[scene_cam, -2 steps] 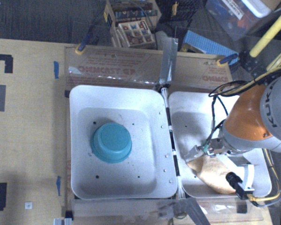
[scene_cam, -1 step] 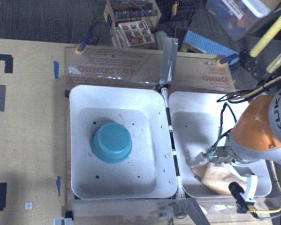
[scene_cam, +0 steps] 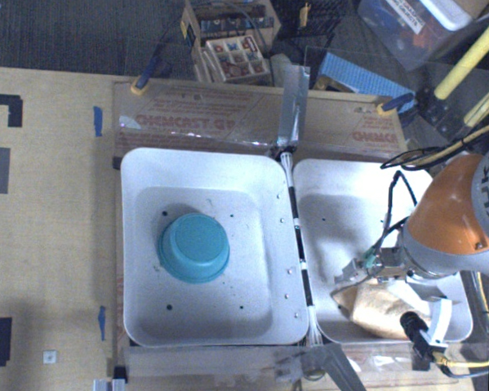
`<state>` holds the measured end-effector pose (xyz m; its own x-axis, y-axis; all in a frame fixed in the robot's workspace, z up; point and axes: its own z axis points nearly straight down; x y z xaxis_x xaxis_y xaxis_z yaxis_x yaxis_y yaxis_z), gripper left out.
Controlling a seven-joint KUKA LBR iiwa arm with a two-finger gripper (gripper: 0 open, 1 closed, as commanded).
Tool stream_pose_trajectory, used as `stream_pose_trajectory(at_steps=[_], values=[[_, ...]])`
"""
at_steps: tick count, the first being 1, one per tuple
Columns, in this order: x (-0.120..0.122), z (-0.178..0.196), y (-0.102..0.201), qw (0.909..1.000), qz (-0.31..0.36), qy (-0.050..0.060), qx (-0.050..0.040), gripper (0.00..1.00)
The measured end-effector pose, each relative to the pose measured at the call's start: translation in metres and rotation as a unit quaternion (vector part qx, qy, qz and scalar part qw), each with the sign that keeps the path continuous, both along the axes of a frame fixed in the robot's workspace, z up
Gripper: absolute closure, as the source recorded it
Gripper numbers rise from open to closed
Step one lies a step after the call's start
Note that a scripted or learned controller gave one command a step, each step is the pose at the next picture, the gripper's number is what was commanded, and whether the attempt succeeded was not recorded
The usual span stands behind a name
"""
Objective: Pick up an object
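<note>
Your gripper (scene_cam: 357, 270) is hanging low in the right bin (scene_cam: 334, 195), just above a tan bag (scene_cam: 377, 308) lying beneath it. I cannot tell you how it is set. Well off to its left, a blue bowl (scene_cam: 194, 247) is sitting upside down in the left bin (scene_cam: 147, 177).

Two white bins (scene_cam: 147, 177) sit side by side, with what looks like boxed clutter (scene_cam: 230, 43) behind.
</note>
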<state>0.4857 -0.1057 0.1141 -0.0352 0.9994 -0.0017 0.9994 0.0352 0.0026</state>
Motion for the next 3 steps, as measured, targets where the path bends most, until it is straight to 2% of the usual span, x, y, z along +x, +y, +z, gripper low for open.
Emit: stream_pose_trajectory(at_steps=[1, 2, 3], values=[[0.014, -0.026, -0.04, 0.9991, -0.042, -0.001, 0.002, 0.0], [0.011, -0.026, 0.005, 0.9997, -0.025, -0.003, 0.0004, 0.0], [0.012, -0.015, 0.004, 0.9997, -0.025, -0.006, 0.0003, 1.0]])
